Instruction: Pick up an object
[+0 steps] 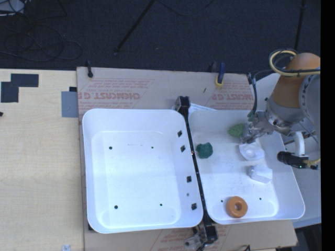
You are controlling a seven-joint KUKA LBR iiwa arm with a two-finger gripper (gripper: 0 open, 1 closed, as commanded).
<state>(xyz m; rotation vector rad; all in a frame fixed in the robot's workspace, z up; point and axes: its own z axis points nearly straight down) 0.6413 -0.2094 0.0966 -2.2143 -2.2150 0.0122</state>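
- The pick looks unfinished: every object I can make out lies on the floor of the right bin (282, 203), and nothing is seen lifted.
- The gripper (251, 134) sits low at the right of the frame, near the upper part of that bin, just beside a pale green lump (237, 130); whether it is spread or pressed together I cannot tell, as the wrist hides it.
- Left to do, as I judge it: get a firm hold on one item and raise it clear.
- Candidates in the right bin: a dark green crumpled soft-looking piece (203, 150) near the divider; an orange ring (237, 207), smooth and doughnut-shaped, at the lower edge; two white pieces, a rounded one (250, 151) and a blocky one (260, 173), hard to read against the white plastic.
- The left bin (94, 140) is a shallow, glossy white tray with rounded corners and small dark holes.
- Both bins rest on printed cardboard (120, 93) over a pale wooden tabletop (36, 166).
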